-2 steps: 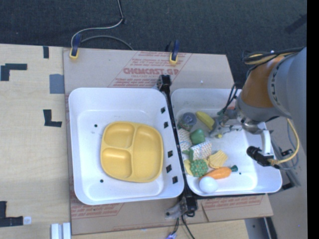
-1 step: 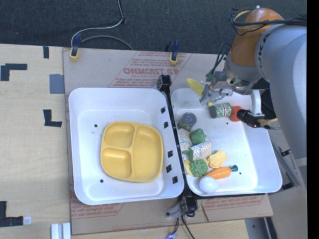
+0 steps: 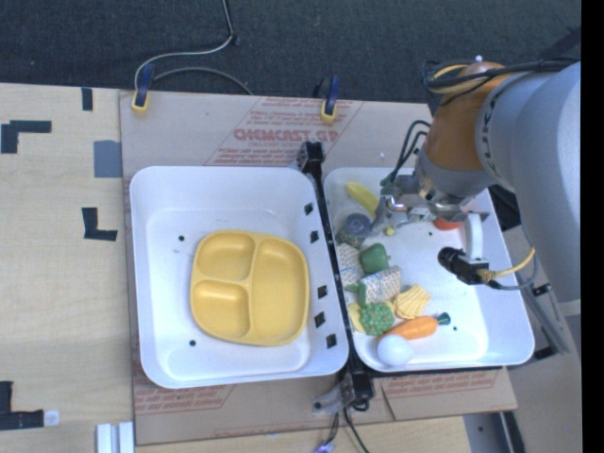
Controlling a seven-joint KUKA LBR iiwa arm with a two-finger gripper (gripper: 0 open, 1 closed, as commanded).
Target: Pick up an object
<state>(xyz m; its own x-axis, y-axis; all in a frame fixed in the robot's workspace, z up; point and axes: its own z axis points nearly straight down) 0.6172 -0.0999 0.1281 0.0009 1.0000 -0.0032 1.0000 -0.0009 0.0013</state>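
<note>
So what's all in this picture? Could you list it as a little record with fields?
left bin: holds a yellow divided plate
right bin: holds a pile of toy food
toy food seen: carrot, white egg, green pepper, banana, broccoli
arm: reaches in from the right, over the right bin
gripper: low over the bin's upper part, near the banana
held item: none visible
fingers: cannot tell

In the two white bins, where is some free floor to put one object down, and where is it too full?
Left bin: a bare band circles the yellow divided plate. Right bin: bare floor right of the carrot, toward the right wall. Crowded: the toy food along its left wall, and under the gripper.
</note>
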